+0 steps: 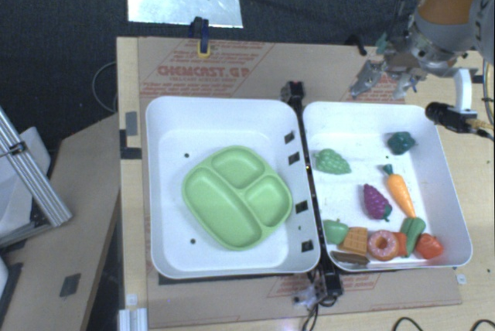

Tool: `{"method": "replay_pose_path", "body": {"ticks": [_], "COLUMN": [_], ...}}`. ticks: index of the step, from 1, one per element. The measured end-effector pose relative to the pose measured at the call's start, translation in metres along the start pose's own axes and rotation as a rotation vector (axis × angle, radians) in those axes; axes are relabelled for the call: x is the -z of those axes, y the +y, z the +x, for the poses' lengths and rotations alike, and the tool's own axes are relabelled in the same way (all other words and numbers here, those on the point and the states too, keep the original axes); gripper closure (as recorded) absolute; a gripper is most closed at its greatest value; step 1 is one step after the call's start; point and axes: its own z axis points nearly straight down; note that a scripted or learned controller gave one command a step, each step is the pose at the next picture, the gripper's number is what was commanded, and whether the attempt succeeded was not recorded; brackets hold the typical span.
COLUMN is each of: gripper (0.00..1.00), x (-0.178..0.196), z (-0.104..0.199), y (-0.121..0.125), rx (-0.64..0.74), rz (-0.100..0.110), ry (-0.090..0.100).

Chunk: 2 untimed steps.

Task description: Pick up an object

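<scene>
The toy food is found bunched in the right bin [445, 167], most of it piled along the near edge — a doughnut [383, 244], a waffle [355, 240], a tomato [429, 246] and a green pepper [336, 230] are packed touching, which would make a clean grip awkward there. Better spaced targets are offered further back: the carrot [400, 193], the purple grapes [376, 201], the green grapes [331, 162] and a dark green piece [401, 141] near the far right corner. In the left bin [166, 167] a green divided plate [236, 197] is laid flat.

The arm is held high over the counter's far right corner, wrist tipped downward — the gripper [384, 82] hangs just beyond the right bin's far rim, fingers spread and nothing carried between them. A descent has not yet been begun, it is judged.
</scene>
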Motion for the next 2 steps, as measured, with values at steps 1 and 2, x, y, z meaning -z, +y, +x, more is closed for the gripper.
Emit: {"method": "replay_pose_path", "body": {"ticks": [1, 2], "gripper": [0.00, 0.00], "x": [0.008, -0.050], "z": [0.000, 0.007], "y": [0.002, 0.008], "rx": [0.002, 0.004], "rz": [-0.012, -0.008], "ry": [-0.001, -0.001]}}
